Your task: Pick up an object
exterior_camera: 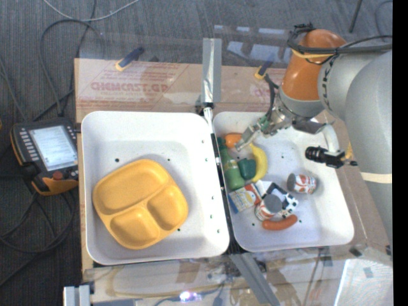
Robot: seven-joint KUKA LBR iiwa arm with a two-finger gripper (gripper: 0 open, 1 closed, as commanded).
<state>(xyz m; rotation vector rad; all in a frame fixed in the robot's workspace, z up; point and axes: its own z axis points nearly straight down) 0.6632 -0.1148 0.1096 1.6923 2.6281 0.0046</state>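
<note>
In the right bin (331, 225), end effector (245, 140) grip unclear, over upright curved banana (259, 161).

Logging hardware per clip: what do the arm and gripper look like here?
A thick grey arm with a glossy orange band above the wrist, black cables looping over it. The slim metallic two-finger gripper is pale grey.

Grey arm (366, 101); orange band (310, 65); black cables.
</note>
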